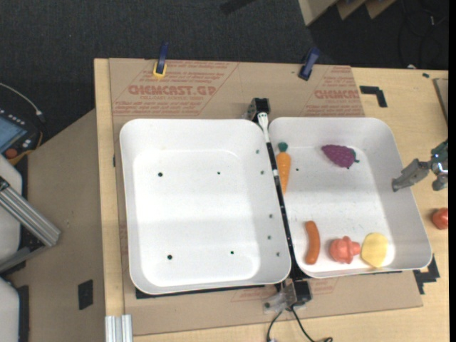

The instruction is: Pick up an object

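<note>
The right bin (385, 137) holds several toy foods. An orange carrot (283, 168) lies against its left wall, and a purple grape bunch (339, 155) sits near the back. Along the front lie an orange-red sausage (312, 241), a red-pink lumpy piece (343, 249) and a yellow lemon (375, 249). My gripper (422, 179) hangs over the bin's right rim, to the right of the grapes. It is open, its grey fingers (405, 178) spread, with nothing between them.
The left bin (142, 141) lies beside the right one, and a black divider strip (274, 184) runs between them. Both rest on a cardboard sheet (214, 84) held by clamps (161, 64) at the back. An orange-red patch (440, 219) shows at the right edge.
</note>
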You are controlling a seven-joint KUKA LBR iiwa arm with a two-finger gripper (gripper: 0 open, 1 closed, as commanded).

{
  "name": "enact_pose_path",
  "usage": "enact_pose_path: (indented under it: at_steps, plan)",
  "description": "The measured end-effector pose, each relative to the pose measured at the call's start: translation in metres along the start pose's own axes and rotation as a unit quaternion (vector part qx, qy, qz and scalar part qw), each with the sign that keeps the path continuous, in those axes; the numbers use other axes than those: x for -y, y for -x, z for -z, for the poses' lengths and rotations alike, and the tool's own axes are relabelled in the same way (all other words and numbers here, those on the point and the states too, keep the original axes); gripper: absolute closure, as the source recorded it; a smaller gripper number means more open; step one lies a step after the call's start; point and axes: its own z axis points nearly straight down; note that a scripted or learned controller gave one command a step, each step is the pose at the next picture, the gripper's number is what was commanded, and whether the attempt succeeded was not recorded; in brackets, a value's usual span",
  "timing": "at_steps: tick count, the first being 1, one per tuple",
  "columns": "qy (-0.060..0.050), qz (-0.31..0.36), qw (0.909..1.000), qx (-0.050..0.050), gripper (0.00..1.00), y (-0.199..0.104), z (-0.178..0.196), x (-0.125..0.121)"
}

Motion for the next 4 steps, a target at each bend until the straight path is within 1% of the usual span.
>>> enact_pose_path:
  at_steps: [1, 2, 3, 4]
  plan:
    - [-0.008, -0.001, 1.0, -0.004, 0.0, -0.01, -0.097, 0.021]
    - [-0.002, -0.001, 1.0, -0.001, 0.0, -0.008, -0.091, 0.018]
    - [0.007, 0.004, 1.0, -0.001, 0.0, -0.088, 0.079, 0.014]
    - [0.002, -0.004, 1.0, 0.003, 0.0, -0.005, 0.129, 0.017]
